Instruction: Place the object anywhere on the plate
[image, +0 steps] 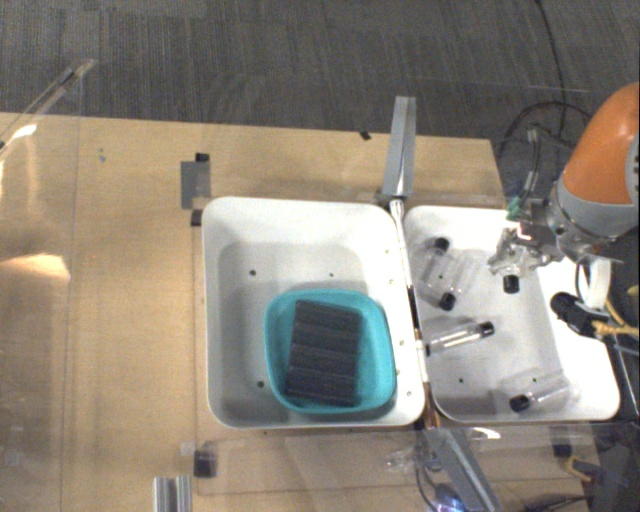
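A teal plate (379, 345) sits in the left bin (230, 300), toward its front right. A dark ribbed block (323, 351) lies flat on the plate. Several clear vials with black caps lie in the right bin (590, 400): two (441, 270) near its back left, one (460, 336) in the middle, one (536, 391) at the front. My gripper (513, 258) hangs over the back of the right bin, well to the right of the plate. A small black piece (511, 284) shows just below it; whether it is held is unclear.
The arm's orange band (605, 150) and grey wrist fill the upper right. Black cables (575, 310) lie along the right bin's right edge. A metal post (401, 145) stands behind the divide between the bins. The wooden bench (100, 350) spreads out to the left.
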